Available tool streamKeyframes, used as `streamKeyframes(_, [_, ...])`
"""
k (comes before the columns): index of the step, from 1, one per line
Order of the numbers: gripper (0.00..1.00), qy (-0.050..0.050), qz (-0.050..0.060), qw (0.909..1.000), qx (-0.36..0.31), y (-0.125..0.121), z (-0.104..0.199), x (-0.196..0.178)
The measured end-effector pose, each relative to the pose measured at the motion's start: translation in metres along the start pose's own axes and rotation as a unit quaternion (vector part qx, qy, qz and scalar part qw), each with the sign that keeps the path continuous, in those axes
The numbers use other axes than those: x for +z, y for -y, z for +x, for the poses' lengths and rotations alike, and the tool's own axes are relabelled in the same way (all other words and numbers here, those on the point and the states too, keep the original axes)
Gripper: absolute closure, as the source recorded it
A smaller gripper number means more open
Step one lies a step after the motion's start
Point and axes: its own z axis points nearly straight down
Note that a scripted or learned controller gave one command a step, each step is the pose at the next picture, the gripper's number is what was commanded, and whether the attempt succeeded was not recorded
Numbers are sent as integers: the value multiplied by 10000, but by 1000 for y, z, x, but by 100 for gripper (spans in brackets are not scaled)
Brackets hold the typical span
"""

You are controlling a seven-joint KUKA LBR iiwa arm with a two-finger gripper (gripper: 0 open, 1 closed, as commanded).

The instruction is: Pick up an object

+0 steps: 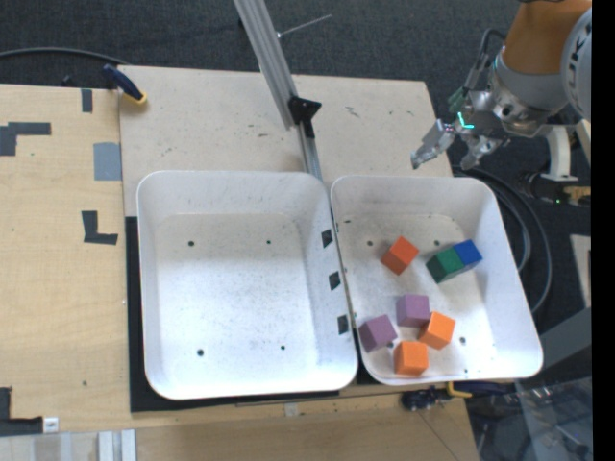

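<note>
The claw [452, 150] hangs beyond the right bin's [500, 221] far rim, fingers spread wide, gripping nothing — the blocks lie inside that bin, an orange block [401, 254] nearest the claw.

My bench is a pale plywood board [221, 123] lying on dark grey carpet [144, 12]. A slanted aluminium rail [264, 41] crosses the board's far edge. Left of the board sits a second light wooden panel [48, 257] marked with grey tape patches [108, 159]. A black cable [58, 54] curves over the carpet beyond that panel.
</note>
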Motion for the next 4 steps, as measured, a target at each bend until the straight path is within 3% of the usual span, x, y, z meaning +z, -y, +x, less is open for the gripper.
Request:
streamKeyframes(1, [0, 12, -17, 10000, -4, -1, 0, -3])
streamKeyframes(4, [0, 6, 11, 10000, -2, 17, 14, 161])
